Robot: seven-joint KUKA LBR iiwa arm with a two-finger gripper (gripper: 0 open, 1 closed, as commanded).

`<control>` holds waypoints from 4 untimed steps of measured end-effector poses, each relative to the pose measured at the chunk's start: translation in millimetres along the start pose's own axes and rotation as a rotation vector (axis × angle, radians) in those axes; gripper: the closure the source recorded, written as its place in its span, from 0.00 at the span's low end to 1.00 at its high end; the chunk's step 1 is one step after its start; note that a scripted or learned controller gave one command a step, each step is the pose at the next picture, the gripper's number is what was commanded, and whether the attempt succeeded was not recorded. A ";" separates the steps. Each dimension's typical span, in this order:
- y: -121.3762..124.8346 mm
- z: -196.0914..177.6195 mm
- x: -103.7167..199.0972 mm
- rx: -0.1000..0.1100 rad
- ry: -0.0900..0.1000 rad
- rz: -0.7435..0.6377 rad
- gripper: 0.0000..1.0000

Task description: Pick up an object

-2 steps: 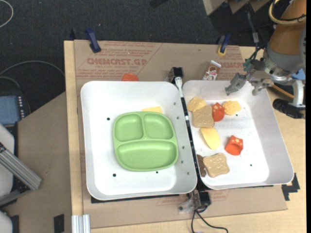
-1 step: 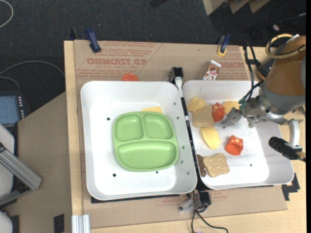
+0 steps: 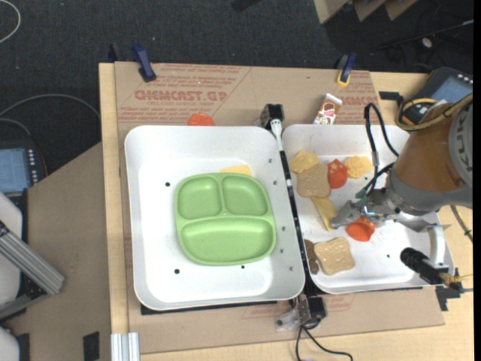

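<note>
The right bin (image 3: 391,271) holds several toy food pieces. Among them are a red round piece (image 3: 361,232), a tan bread slice (image 3: 334,256), a yellow stick (image 3: 325,212), a brown slice (image 3: 313,181), a red piece (image 3: 337,174) and two yellow chips (image 3: 304,161) (image 3: 359,165). My gripper (image 3: 355,213) is low in this bin, just above and left of the red round piece and right of the yellow stick. The arm's orange band and wrist cover the bin's right side. I cannot make out anything held.
The left bin (image 3: 143,201) carries a green divided plate (image 3: 224,219) with a pale yellow slice (image 3: 237,170) behind it. On the board behind the bins lie a small carton (image 3: 328,110) and an orange bit (image 3: 200,119). Blue clamps (image 3: 143,61) (image 3: 345,68) grip the board's far edge.
</note>
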State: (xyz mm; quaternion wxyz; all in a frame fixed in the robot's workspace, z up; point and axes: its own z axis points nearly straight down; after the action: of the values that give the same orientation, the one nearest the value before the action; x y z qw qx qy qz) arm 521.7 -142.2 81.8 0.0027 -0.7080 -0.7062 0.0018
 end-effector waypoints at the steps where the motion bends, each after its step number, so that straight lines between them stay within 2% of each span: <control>1: -21.2 -2.4 22.8 -0.002 0.002 -0.003 0.00; 2: 20.7 -3.0 35.5 -0.011 -0.003 -0.006 0.00; 3: -46.5 -2.1 19.9 0.001 0.001 0.001 0.00; 4: 1.8 -2.8 40.0 -0.011 -0.002 -0.006 0.00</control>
State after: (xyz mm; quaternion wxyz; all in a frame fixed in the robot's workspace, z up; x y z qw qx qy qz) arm 523.7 -102.2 84.6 -0.0019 -0.7058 -0.7084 -0.0012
